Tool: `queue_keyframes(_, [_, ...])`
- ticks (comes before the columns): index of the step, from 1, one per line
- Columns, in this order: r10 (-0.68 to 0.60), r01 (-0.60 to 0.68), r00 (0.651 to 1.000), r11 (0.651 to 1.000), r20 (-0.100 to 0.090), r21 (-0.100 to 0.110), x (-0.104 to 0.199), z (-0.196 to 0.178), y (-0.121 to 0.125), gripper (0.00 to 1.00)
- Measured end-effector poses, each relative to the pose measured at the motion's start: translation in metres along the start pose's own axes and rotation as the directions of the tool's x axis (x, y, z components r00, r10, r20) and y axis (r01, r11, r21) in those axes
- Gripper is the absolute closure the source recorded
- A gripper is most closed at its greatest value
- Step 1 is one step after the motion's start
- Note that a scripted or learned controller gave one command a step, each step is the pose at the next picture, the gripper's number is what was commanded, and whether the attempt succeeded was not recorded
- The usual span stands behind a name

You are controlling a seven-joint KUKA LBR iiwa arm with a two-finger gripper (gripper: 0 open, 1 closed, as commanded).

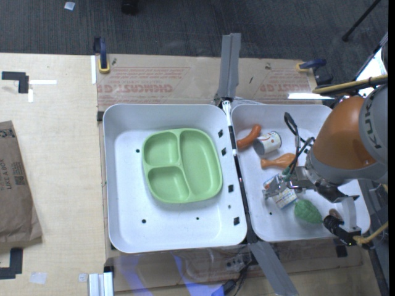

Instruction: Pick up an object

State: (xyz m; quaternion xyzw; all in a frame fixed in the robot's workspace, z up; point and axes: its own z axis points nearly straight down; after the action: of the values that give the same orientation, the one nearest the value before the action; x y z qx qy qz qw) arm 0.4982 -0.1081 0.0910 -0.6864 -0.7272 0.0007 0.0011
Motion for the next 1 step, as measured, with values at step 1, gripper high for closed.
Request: queue_keyframes(1, [0.004,-0.004,1.0,1.0,0.0,0.0,-0.0011,-0.0086,0.0001,1.0])
